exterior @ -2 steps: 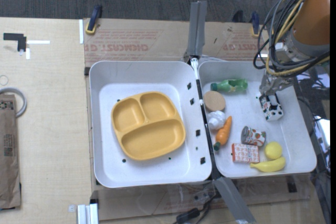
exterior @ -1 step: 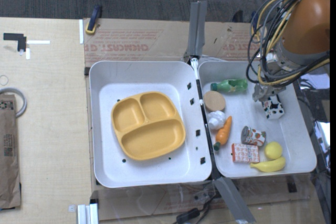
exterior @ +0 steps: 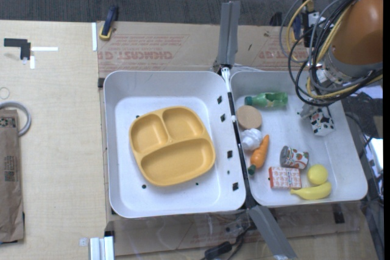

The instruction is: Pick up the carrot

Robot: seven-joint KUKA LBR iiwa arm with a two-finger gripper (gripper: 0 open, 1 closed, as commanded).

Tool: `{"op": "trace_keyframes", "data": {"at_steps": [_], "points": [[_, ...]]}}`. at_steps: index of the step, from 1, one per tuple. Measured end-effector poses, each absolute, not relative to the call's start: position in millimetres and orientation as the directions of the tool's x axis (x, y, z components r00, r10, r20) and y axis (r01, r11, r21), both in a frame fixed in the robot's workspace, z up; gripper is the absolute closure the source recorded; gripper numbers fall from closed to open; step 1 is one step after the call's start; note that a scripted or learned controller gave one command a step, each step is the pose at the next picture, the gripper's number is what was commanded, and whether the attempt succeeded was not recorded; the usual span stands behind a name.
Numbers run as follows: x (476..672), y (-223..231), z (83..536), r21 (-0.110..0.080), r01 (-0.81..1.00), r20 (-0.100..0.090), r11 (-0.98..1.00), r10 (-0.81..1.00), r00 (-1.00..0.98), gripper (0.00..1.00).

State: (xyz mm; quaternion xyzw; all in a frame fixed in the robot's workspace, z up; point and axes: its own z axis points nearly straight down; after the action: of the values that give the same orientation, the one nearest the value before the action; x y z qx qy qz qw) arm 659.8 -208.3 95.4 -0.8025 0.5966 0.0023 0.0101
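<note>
The carrot (exterior: pixel 260 151) is being kept in the right bin (exterior: pixel 350 149), touching a white garlic bulb (exterior: pixel 250 139). The gripper (exterior: pixel 318 117) is being held above that bin's far right side, well apart from the carrot.

Bench (exterior: pixel 55 192) with two white bins (exterior: pixel 170 85) side by side.

The robot arm (exterior: pixel 359 33) has a big round orange part that looks like a smooth ball. Under the orange part sits a grey ring with small marks on it. Lots of thin cables (exterior: pixel 311 52) loop around the arm. Some are black, some are yellow, and one near the top is blue. The gripper (exterior: pixel 318 119) at the end is small, white and black.
</note>
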Motion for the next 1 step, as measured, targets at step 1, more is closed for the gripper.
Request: {"op": "trace_keyframes", "data": {"at_steps": [1], "points": [[574.4,-199.6,93.7,-0.017,-0.720,-0.010,-0.694,-0.720,0.694,1.00]]}}
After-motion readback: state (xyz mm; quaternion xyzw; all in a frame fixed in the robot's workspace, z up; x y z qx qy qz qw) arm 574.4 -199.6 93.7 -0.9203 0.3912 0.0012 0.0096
